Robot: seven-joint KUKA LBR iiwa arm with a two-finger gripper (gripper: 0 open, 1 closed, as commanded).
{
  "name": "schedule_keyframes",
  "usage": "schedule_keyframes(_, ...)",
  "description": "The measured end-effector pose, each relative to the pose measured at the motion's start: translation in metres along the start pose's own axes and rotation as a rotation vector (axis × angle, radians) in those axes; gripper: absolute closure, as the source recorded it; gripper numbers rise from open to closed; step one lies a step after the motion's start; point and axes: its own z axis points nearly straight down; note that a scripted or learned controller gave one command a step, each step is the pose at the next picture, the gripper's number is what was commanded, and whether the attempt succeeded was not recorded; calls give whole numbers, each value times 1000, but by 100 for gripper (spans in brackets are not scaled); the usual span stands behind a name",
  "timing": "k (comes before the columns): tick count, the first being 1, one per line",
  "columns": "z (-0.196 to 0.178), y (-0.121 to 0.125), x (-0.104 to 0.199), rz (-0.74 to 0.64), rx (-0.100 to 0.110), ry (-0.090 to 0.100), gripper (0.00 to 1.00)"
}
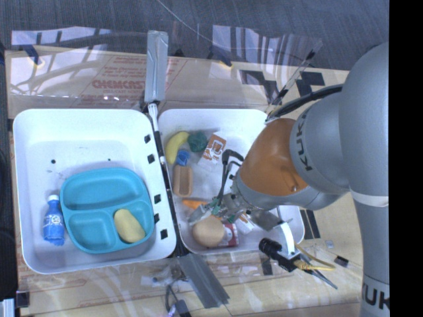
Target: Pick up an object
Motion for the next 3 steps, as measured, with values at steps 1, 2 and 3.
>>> schedule_keyframes(1,-9,0,0,-5,1,1,100)
schedule_keyframes(2,-9,0,0,-5,1,1,0)
schedule_keyframes(3,0,16,-4,18,2,1,0)
